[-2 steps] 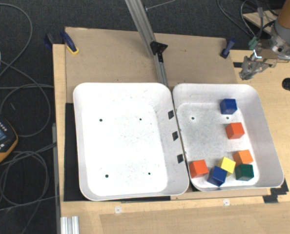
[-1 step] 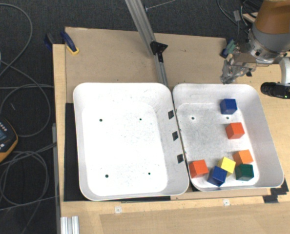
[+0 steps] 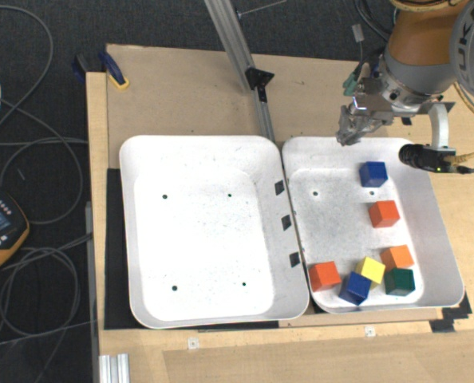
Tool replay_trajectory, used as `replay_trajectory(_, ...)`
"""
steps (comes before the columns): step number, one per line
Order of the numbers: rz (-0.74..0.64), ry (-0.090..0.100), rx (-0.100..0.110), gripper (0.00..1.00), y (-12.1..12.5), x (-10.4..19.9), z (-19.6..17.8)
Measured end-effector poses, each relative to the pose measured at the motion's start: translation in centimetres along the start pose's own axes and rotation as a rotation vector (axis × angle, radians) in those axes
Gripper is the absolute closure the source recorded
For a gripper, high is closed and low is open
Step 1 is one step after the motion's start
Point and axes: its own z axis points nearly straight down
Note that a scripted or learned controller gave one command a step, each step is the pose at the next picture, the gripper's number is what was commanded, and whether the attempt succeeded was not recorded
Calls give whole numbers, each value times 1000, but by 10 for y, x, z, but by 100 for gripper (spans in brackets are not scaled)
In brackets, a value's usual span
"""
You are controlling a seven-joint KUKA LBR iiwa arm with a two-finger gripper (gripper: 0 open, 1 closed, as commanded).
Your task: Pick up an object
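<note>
The right bin (image 3: pixel 333 214) holds several small blocks. A blue cube (image 3: pixel 373 173) lies near its far side, with an orange-red cube (image 3: pixel 384 213) just below it. Along the near edge sit an orange cube (image 3: pixel 325 274), a blue cube (image 3: pixel 354 287), a yellow cube (image 3: pixel 372 269), an orange cube (image 3: pixel 396 255) and a green cube (image 3: pixel 399 281). My gripper (image 3: pixel 348 132) hangs over the far rim of the right bin, up and left of the far blue cube. Nothing shows between its fingers.
The left bin (image 3: pixel 141 214) lies beside the right one. A slanted metal pole (image 3: pixel 237 46) runs down to the gap between the bins. A black part (image 3: pixel 422 156) juts over the right bin's far right corner. Cables (image 3: pixel 29 166) trail left of the bench.
</note>
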Motion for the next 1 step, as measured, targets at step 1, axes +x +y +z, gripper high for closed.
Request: replay_trajectory(1, -1, 0, 0, 100, -8, 58, -3)
